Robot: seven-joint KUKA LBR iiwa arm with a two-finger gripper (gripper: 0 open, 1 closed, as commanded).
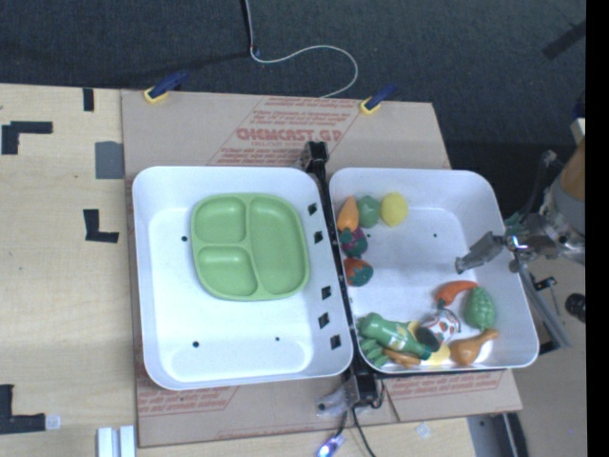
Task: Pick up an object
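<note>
The right bin (pixel 433 188) holds several toy foods. A yellow ball (pixel 393 208) and an orange carrot-like piece (pixel 347 212) lie near its back left. A red and green piece (pixel 358 271) sits by the left wall. A green leafy toy (pixel 480 307), a red-orange piece (pixel 456 290) and a heap of green, white and orange toys (pixel 419 339) fill the front right corner. My gripper (pixel 473 255) reaches in over the right wall, hanging above bare bin floor just behind the red-orange piece. Nothing shows in its grasp.
A green divided plate (pixel 251 246) lies in the left bin (pixel 162 284). Black clips (pixel 322 255) line the wall between the bins. A white cable (pixel 304 57) loops behind the cardboard base. The arm's wrist (pixel 557 231) stands past the right bin's rim.
</note>
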